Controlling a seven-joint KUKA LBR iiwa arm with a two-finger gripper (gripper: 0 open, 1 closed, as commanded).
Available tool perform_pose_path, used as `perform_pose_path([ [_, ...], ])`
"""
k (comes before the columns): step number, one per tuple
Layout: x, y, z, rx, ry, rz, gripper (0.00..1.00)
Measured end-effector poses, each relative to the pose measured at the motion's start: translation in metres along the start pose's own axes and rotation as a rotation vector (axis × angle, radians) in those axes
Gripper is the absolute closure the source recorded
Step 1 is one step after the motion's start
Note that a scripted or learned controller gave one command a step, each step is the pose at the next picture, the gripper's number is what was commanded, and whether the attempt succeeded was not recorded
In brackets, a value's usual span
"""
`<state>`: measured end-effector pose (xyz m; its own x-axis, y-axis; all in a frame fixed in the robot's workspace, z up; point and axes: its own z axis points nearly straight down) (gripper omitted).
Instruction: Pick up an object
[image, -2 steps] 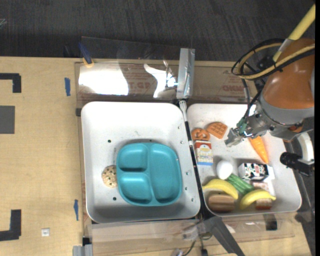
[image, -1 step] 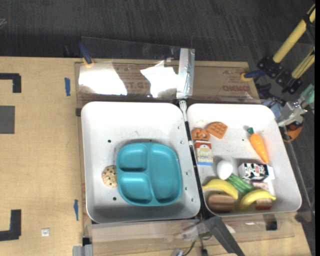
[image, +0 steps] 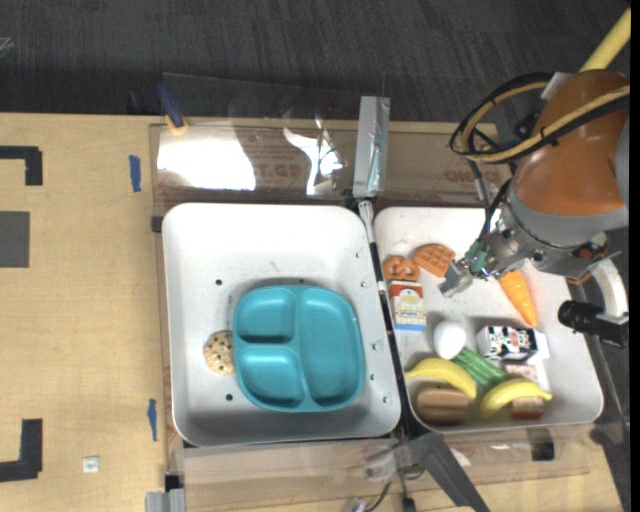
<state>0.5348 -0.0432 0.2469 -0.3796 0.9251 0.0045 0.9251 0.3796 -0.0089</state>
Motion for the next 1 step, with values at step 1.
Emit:
perform_pose_path([
  [1, -0.0420, -0.0696, 0.1144, 0.001, -0.001, -0.085, 1.00],
])
